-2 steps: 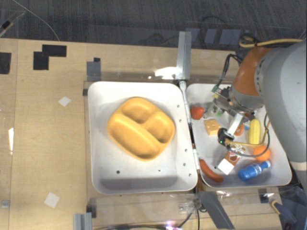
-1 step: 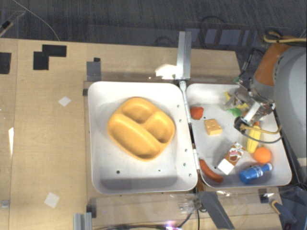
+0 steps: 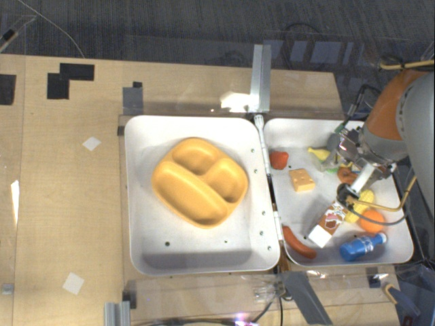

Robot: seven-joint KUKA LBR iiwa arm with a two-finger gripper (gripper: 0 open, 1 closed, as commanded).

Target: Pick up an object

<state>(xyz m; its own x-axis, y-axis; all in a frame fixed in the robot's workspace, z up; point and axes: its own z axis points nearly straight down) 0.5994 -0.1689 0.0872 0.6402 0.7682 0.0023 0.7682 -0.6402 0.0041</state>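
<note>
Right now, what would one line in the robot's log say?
hand: over right bin, far half | right bin: blue bottle, tan block, orange ball | left bin: yellow dish

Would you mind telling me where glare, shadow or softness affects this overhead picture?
Camera view: a white glare patch sits beside the upright metal post at the bins' far edge; a soft grey shadow lies along the near floor of the left white bin; the large yellow moulded dish reads clearly, while the small items crowded in the right white bin look soft.
</note>
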